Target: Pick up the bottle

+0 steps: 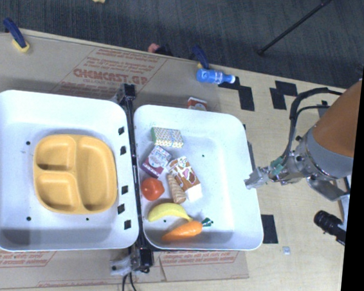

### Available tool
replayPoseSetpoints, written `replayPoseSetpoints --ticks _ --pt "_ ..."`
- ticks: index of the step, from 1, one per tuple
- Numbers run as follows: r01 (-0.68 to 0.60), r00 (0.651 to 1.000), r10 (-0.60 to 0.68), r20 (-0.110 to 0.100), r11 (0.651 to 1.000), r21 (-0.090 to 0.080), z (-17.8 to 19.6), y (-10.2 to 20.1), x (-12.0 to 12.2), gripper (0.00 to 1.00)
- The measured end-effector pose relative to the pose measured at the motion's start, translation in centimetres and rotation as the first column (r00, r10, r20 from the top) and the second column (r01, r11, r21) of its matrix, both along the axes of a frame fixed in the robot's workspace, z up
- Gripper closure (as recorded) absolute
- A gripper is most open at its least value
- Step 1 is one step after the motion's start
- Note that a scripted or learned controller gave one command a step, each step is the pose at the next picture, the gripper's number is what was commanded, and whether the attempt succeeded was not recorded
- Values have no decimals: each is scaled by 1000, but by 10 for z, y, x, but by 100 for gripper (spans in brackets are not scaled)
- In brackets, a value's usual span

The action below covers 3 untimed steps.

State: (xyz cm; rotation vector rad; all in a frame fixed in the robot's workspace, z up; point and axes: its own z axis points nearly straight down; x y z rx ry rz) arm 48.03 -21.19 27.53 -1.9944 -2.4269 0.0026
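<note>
We see the blue bottle [214, 77] lying on the bench behind the right bin [249, 152], well apart from the gripper [259, 177], which hovers beside that bin's right wall.

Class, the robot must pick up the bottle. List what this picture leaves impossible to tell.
- Tool: small and blurred beside the right bin; open or shut is unclear.
- Bottle: lying on the bench beyond the bins; label too small to read.
- Arm: cut off at the right.
- Packets in the right bin: print too small to read.
</note>
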Motion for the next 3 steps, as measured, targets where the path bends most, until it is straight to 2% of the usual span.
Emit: replayPoseSetpoints --ticks 1,2,3 --pt "-394 919 394 -1 919 2 -22 2 -4 100" --pt "-606 795 606 -1 795 4 -31 1 -4 100" --pt "-827 562 827 1 562 0 -23 1 -3 100"
